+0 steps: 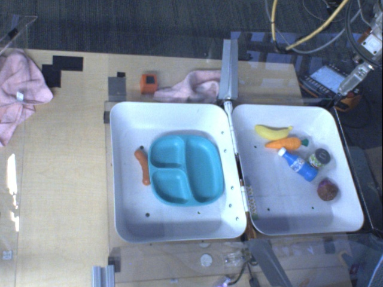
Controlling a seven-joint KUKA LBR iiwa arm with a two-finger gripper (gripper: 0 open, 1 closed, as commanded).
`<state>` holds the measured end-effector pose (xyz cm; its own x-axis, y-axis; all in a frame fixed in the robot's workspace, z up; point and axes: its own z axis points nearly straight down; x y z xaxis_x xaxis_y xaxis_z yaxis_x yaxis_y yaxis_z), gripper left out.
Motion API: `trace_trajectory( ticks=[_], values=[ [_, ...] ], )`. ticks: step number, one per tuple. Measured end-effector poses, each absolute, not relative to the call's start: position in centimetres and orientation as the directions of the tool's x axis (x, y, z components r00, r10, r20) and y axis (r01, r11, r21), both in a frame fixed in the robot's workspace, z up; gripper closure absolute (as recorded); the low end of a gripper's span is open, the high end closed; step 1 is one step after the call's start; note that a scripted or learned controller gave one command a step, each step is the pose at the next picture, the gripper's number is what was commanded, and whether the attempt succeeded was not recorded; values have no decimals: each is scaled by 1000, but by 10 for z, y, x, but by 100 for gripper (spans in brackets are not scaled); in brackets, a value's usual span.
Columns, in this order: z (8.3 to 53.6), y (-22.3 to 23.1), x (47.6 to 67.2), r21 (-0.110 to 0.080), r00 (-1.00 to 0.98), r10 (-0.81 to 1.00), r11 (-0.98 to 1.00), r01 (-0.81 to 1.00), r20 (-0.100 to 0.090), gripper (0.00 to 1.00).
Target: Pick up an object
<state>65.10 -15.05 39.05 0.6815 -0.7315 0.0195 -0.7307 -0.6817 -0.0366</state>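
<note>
The right bin (344,160) holds a yellow banana (273,130) at the back, with an orange carrot (283,143) just in front of it. A blue bottle with a white cap (298,164) lies tilted beside them. Next to it stands a small dark round can (322,156), and a dark red round item (327,190) sits nearer the front right. In the left bin (125,208) lies a blue divided plate (185,168), with a thin orange stick-shaped item (143,165) to its left.
A pink cloth (21,91) lies on the bench at far left and another (188,87) behind the left bin, beside a small orange block (149,82). A metal post (227,64) rises between the bins. Yellow cables (311,34) and a screen (326,78) crowd the back right.
</note>
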Motion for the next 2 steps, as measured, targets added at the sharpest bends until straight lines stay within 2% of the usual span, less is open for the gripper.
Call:
trace_trajectory(
  ticks=[2],
  values=[
    [414,-149,656,-63,675,-737,-676,-734,30,100]
  ],
)
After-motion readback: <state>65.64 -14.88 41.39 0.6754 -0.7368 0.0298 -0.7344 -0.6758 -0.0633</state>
